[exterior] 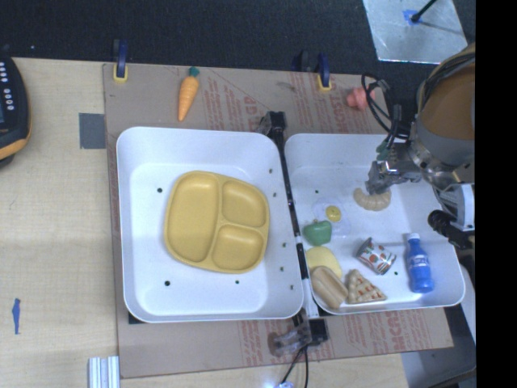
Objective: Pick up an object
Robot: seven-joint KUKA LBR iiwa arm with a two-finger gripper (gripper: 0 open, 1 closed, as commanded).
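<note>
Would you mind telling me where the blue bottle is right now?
The blue bottle lies in the right bin, near its lower right corner, just right of the small can and below the end effector.

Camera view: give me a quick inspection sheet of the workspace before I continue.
Surface: bench bearing left bin and right bin.
Job's things: right bin holds beige piece, can, blue bottle, pizza slice, hot dog, green item.
Clutter: yellow divided tray in left bin; toy carrot behind it.
Grippers: gripper over the beige piece; grasp unclear.
Cables: black cable beside the arm.
Surroundings: dark floor.
</note>
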